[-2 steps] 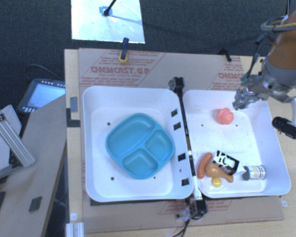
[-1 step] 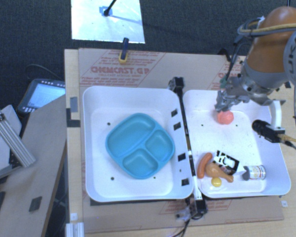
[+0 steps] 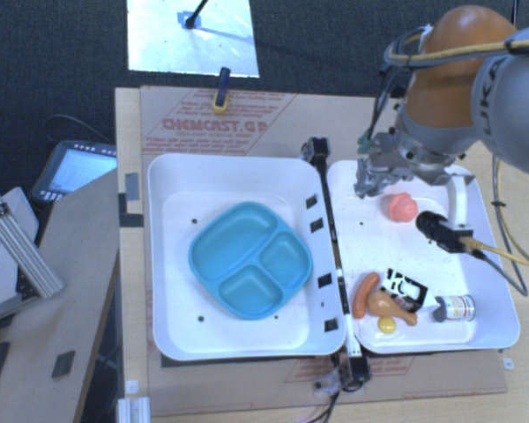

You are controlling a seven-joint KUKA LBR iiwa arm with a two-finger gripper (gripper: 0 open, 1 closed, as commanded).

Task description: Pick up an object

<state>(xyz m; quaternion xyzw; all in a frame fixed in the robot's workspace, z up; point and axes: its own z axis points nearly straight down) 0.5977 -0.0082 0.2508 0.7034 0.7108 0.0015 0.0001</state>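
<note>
My gripper hangs over the far left part of the right bin, its metal fingers pointing down with nothing seen between them. A pink round object lies just to its right, a little apart from the fingers. Near the bin's front sit an orange carrot-like piece, a brown and yellow toy, a black-and-white patterned block and a small can on its side.
The left bin holds a blue three-compartment plate. A black divider strip runs between the bins. A tablet and a metal rail lie off the bench at left.
</note>
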